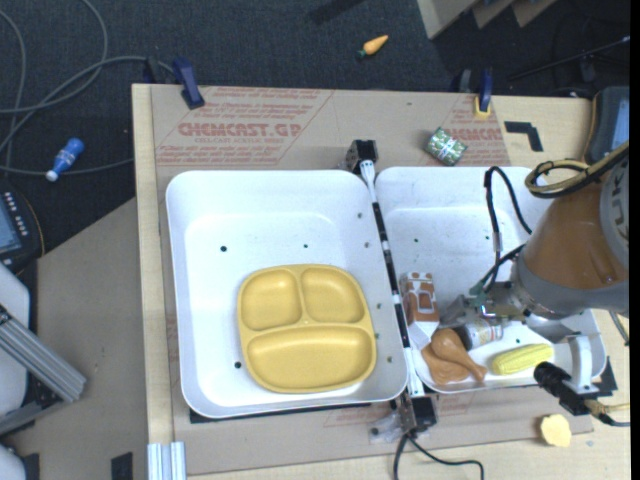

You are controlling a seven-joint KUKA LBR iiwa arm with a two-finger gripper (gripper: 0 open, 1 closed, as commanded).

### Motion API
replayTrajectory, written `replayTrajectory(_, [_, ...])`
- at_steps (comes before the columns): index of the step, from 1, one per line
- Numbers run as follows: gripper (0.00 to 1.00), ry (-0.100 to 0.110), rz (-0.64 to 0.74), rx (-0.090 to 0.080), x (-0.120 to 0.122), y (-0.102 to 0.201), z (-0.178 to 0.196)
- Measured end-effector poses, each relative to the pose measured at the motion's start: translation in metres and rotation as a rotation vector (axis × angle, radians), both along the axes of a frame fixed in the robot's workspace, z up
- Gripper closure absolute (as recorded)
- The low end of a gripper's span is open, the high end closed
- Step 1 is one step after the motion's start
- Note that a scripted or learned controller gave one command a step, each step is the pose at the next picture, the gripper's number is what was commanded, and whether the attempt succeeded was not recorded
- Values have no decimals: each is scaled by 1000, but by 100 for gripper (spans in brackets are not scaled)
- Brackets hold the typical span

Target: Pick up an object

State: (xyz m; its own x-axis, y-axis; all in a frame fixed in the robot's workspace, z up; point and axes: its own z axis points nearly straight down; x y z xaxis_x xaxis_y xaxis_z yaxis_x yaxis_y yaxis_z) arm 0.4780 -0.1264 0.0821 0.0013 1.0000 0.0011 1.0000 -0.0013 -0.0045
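Nothing looks picked up yet: as far as the view shows, every object in the right bin lies on the bin floor, so the grasp itself and the lift both seem left to do. The candidates cluster at the bin's near end, around 6 o'clock of its floor: a brown drumstick-shaped toy, a yellow corn cob just beside it at 3 o'clock, and a small brown-and-white block at about 11 o'clock from the drumstick. The left bin carries a yellow divided plate. The arm hangs low over the right bin, and its gripper sits just above the drumstick and corn, at roughly 12 o'clock from them. The arm's bulk and the slant of the camera hide the working end, so I cannot tell how the gripper is set or whether it touches anything; no object can be seen caught in it. My read is that the approach is made but the pick is not yet achieved
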Motion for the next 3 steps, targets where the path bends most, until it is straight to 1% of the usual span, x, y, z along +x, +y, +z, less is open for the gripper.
replayTrajectory(1, [100, -5, 0, -1, 1, 1, 12])
replayTrajectory(2, [100, -14, 10, 1, 4, 67, 108])
replayTrajectory(3, [100, -12, 4, -5, 111, 32, 82])
